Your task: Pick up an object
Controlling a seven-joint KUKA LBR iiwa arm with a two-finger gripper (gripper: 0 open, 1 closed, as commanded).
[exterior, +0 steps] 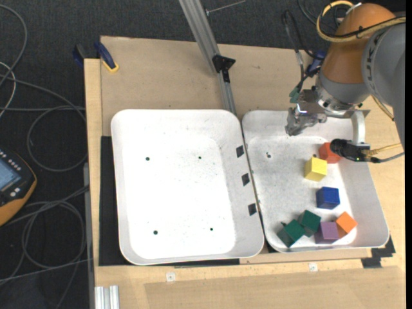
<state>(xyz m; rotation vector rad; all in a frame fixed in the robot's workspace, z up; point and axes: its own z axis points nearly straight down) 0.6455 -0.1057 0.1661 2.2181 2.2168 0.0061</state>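
Arm (386, 56): bulky rounded casing in smooth matte grey.
Band (353, 40): broad orange section above the wrist, glossy, with a soft highlight on its top.
Wrist (335, 102): pale grey and silver metal flange below the orange band.
Cables (331, 15): a yellow loop arcs over the orange band; thin dark leads run down beside it.
Side mount (358, 129): white bracket carrying a small black unit with a thin yellow wire.
Gripper (295, 122): small, grey-silver metal, with blue and green fittings just above it.
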